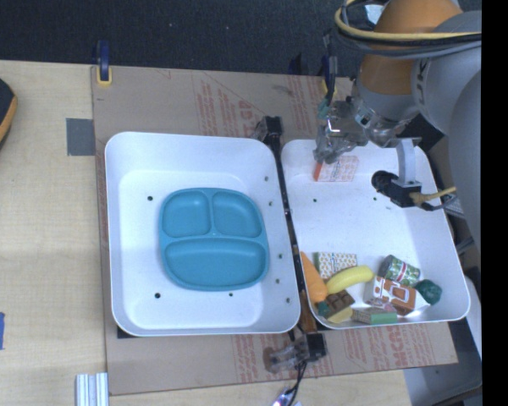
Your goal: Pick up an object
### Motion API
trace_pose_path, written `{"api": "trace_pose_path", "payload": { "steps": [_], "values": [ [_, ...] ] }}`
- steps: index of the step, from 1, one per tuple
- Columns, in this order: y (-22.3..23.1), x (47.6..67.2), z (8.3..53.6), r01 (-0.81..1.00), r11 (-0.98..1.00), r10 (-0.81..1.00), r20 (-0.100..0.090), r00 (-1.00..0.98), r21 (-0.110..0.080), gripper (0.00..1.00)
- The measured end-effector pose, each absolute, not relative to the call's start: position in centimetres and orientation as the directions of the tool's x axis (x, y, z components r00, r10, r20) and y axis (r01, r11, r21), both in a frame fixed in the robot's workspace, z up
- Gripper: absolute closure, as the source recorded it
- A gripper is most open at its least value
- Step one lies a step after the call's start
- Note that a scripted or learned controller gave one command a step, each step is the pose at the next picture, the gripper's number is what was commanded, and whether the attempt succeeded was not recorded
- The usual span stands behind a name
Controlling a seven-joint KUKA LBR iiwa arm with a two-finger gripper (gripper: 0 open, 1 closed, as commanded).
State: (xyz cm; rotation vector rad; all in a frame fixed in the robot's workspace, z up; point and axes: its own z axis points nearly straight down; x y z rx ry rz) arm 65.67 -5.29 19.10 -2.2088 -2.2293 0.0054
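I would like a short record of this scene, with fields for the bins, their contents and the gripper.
left bin: holds a blue divided plate
right bin: a red and white packet at the far end; banana, carrot, green can and small boxes at the near end
gripper: low over the red and white packet
hold: cannot tell

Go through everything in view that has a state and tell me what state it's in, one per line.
Gripper: low over the right bin's far corner, just above the red-and-white packet.
Red-and-white packet: lying flat on the bin floor.
Blue divided plate: right side up, flat in the left bin.
Banana: lying in the pile at the right bin's near edge.
Green can: tipped on its side.
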Motion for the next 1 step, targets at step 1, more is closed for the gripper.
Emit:
{"api": "trace_pose_path", "payload": {
  "steps": [1],
  "values": [
    [1.66, 63.33, 21.33, 1.000, 0.011, 1.000, 0.001, -0.011, -0.005, 1.00]
  ]
}}
